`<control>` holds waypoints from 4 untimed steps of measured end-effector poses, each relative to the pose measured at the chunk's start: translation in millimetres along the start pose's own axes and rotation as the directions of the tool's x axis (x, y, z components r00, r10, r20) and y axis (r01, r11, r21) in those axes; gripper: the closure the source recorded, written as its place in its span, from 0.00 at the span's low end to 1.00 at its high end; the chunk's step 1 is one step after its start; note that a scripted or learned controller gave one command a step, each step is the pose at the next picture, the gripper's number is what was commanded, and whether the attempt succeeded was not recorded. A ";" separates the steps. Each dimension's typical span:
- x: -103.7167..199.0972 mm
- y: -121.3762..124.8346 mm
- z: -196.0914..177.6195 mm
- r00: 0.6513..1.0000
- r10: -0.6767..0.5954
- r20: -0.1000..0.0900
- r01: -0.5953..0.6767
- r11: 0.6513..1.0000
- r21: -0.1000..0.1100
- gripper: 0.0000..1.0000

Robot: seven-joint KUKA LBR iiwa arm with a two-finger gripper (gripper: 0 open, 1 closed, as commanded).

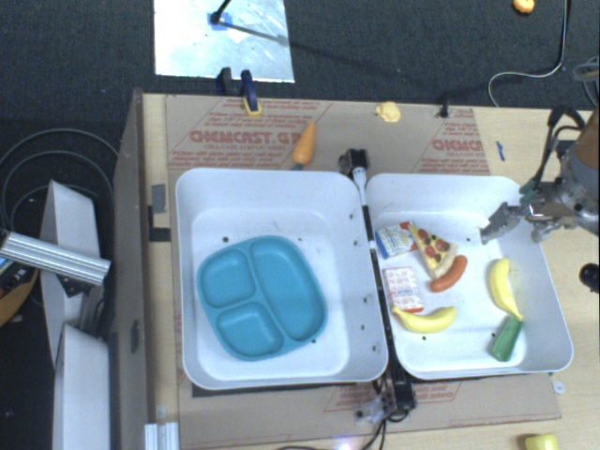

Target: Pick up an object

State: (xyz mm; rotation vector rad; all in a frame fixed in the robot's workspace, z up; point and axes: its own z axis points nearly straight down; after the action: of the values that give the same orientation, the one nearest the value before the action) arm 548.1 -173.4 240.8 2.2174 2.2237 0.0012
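The right bin [553, 345] holds the toy food on offer: a pizza slice [429, 245] near its upper left, a red sausage [448, 273] lying slanted just below and touching the slice's tip, a small white packet [395, 242] beside the slice on the left, a red-printed card or packet [403, 289] under that, a yellow banana [427, 320] along the lower left, a second banana [503, 288] standing more upright toward the right, and a green cucumber-like piece [504, 339] just below it near the lower right corner. The gripper [502, 221] hangs over the bin's upper right part, clear of all these pieces, nothing between its tips; whether they are spread or pressed together cannot be told from this angle. The grey arm [572, 195] comes in from the right edge. The left bin [206, 204] carries a blue divided tray [261, 295] with three compartments. Both bins sit on a brown cardboard sheet [234, 129], where an orange carrot [304, 144] lies above the left bin and a small yellow lump [388, 112] lies farther right
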 end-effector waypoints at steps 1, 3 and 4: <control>-34.4 -9.5 125.3 1.000 0.005 -0.002 -0.005 1.000 0.011 0.00; 36.0 14.7 153.0 1.000 0.002 0.001 -0.002 1.000 -0.005 0.00; 36.8 14.1 145.5 1.000 0.000 0.000 0.000 1.000 -0.002 1.00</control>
State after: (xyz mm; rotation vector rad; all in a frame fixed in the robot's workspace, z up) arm 562.3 -136.6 95.3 2.2169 2.2222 0.0033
